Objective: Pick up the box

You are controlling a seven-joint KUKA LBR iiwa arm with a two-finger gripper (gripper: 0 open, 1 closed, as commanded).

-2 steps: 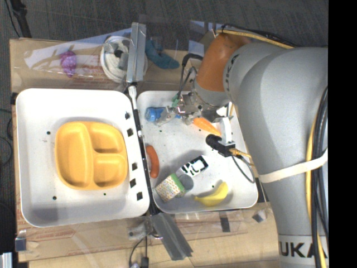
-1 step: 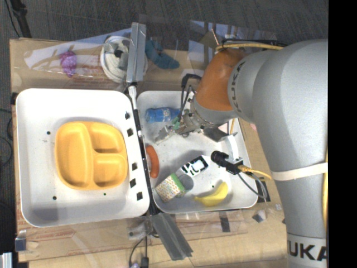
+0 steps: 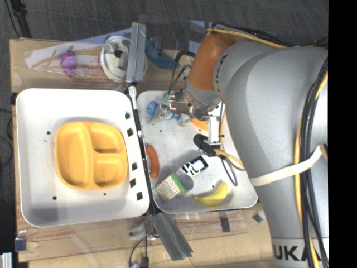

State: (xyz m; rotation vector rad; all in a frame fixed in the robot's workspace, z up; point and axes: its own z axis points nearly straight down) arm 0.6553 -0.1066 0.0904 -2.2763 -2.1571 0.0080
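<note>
Camera view, nearest edge first: the right bin (image 3: 241, 201) has a banana (image 3: 215, 195) against its front wall, with a patterned cup (image 3: 170, 187) lying on its side just left of it. Just behind these sits the box (image 3: 195, 165), small, black and white, tilted, and close to both. An orange item (image 3: 152, 161) lies along the wall shared with the left bin (image 3: 33, 149), which carries a yellow tray (image 3: 92, 153). Farther back, the arm (image 3: 268, 121) covers the bin's right side, and a black part (image 3: 204, 143) with a yellow cable hangs between the box and the wrist. The gripper (image 3: 172, 108) is at the bin's far end beside a blue object (image 3: 153, 109), well apart from the box. Whether it is open or closed cannot be told from this angle, and nothing is visibly held. The main risk, in my judgement, is that it comes down where it is and takes the blue object, or nothing, since the box is at the opposite end. If it does travel to the box, the crowding there is the next hazard. A slightly off descent could land on the cup or banana, or push the box against them so that it twists out of line. The box looks low and light, so a glancing touch may slide it, and the loose cable could drag across it.
</note>
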